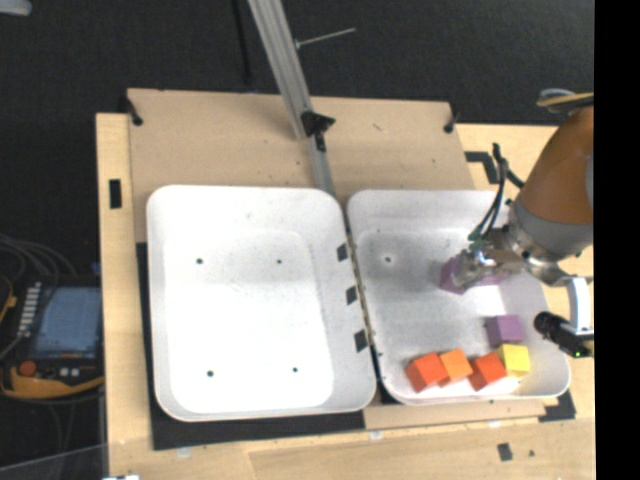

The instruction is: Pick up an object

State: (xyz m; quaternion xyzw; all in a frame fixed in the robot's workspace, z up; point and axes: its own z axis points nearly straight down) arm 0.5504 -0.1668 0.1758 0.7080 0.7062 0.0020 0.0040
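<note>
My gripper (pixel 470 268) hangs over the middle of the right bin (pixel 400 218), reaching in from the right under the grey and orange wrist. A small purple block (pixel 455 276) sits right at its tip, blurred, and I cannot tell whether it is gripped or only touched. Along the bin's front edge lie an orange-red block (pixel 429 370), an orange block (pixel 457 364), a red block (pixel 488 370), a yellow block (pixel 515 358) and another purple block (pixel 506 328).
The left bin (pixel 250 298) lies beside the right one, with a row of black clips along the seam. A slanted metal rail (pixel 285 58) runs from the top down to the bins' back edge. Cables and a black fitting (pixel 560 330) sit at the right.
</note>
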